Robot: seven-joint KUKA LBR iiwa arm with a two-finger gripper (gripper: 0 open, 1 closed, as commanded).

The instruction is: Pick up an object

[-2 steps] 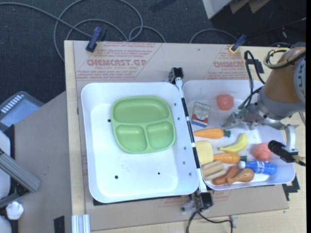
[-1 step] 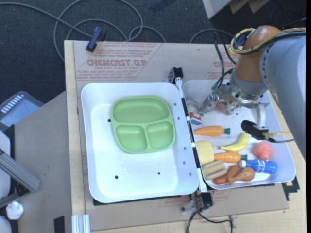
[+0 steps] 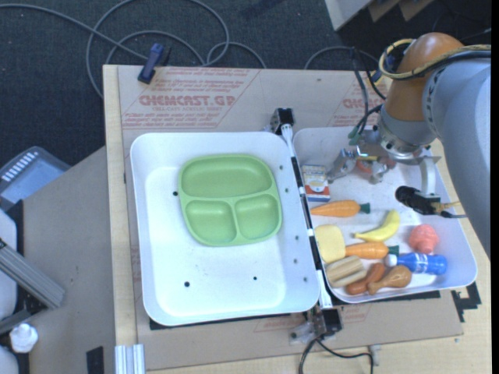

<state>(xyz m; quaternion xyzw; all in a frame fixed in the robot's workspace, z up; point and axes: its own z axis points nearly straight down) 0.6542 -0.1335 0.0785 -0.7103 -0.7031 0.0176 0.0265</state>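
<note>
Above the right bin [image 3: 460,275], pincer [image 3: 366,160] of unclear opening; carrot [image 3: 337,208] just below.

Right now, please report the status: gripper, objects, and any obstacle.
Gripper low over right bin's far end, nothing seen held. Toy food, including carrot and banana, lies loose nearer front. Green tray in left bin.

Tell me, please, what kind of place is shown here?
Probably a robotics lab or test bench, not a kitchen. A grey robot arm reaches over two white bins, the food looks like plastic toys, and loose cables lie on the dark carpet.
</note>
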